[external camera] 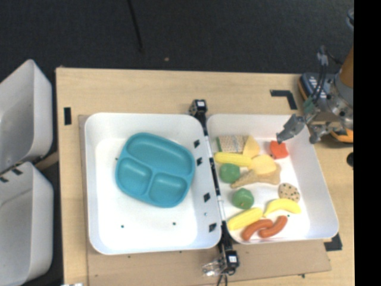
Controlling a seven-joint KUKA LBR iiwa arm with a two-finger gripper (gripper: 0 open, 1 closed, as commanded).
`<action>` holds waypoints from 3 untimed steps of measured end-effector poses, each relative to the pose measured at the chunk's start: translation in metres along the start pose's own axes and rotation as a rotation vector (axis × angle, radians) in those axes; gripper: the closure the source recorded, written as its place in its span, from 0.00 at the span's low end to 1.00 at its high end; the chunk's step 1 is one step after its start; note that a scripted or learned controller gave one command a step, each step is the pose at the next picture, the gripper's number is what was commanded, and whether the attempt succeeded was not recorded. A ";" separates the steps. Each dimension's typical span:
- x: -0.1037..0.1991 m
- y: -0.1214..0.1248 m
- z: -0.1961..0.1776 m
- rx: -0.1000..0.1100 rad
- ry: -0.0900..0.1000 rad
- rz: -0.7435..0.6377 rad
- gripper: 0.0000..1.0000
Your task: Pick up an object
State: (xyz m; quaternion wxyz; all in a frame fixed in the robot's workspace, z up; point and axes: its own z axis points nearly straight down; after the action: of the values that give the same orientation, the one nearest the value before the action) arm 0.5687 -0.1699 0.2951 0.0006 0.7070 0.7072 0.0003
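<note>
The right bin [318, 177] holds several toy foods. Among them are a red block [278, 149], a yellow cheese wedge [252, 147], a tan piece [262, 170], two green balls [230, 172] [242, 198], a cookie [289, 191], a banana [283, 206] and a red sausage [266, 228]. My gripper [302, 131] hangs over the bin's far right corner, open, with nothing between its fingers. Its left finger [291, 128] ends just above and right of the red block.
The left bin [98, 219] holds a teal divided plate [156, 170]. A row of black clips [208, 177] runs along the seam between the bins. White chairs [21, 118] stand off the bench to the left.
</note>
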 end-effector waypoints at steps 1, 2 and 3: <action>0.003 0.001 0.043 0.004 -0.001 0.002 0.00; -0.001 -0.001 0.086 0.004 -0.001 0.002 0.00; 0.005 -0.001 0.147 0.006 0.000 0.005 0.00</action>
State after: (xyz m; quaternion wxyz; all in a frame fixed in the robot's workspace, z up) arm 0.5679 -0.1647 0.1484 -0.0017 0.7088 0.7054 -0.0018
